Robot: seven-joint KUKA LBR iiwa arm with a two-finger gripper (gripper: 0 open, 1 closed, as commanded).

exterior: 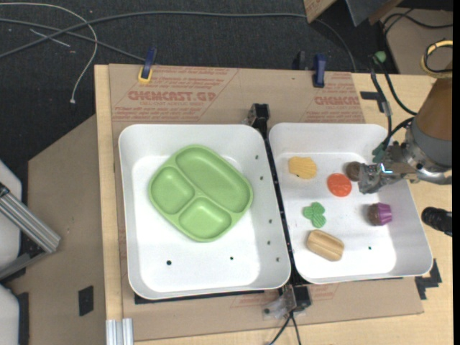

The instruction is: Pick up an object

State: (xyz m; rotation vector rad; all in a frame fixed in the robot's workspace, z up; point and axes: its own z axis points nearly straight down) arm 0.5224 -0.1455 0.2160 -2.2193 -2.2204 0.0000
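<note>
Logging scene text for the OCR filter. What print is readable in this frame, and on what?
"CHEMCAST GP", red print on the brown cardboard sheet under the bins, upper left; letters are soft, so this reading is approximate.
A second red print of the same style at the sheet's upper right: partly cut off and too blurred to read for sure.
No readable text on the green divided plate, the white bins or the toy foods.

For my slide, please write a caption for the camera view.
Gripper beside an orange-red toy in the right bin; green divided plate in the left bin.
</note>
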